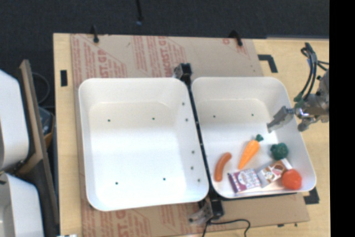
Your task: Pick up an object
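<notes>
Camera view: fingers over right bin edge; toys clustered front.

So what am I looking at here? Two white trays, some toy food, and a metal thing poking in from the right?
One camera sits above a bench and looks down at a slant. The metal thing is the gripper of a robot arm reaching in from the right, hovering over the right bin. Its job is to pick something up; I see nothing held in it. That bin holds toy food near its front edge: a carrot, a sausage, a green broccoli-like piece, a red tomato-like ball and a small printed packet. Beside it lies the left bin.
</notes>
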Motion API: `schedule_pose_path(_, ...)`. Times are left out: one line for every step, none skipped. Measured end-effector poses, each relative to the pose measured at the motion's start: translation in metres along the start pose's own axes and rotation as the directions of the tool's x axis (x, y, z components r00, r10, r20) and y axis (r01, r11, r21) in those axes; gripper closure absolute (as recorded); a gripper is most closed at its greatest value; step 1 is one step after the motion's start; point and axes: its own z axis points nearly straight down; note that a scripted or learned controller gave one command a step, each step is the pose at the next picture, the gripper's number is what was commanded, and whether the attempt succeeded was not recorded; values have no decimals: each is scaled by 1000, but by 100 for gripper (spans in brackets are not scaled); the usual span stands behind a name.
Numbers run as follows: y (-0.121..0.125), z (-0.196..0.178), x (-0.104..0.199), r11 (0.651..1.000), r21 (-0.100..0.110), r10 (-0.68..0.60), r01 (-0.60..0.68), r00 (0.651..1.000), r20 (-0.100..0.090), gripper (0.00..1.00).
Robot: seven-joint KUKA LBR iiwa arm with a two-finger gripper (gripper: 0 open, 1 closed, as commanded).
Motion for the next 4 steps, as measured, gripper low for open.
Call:
schedule_pose_path(43,132,37,1000,12,-3,3,1000,-3,0)
schedule_pose_path(41,43,39,1000,-7,0,0,1000,1,0)
schedule_pose_path(6,147,-1,1000,10,5,-5,1000,-1,0)
schedule_pose_path(36,184,37,1000,3,-3,3,1000,-1,0)
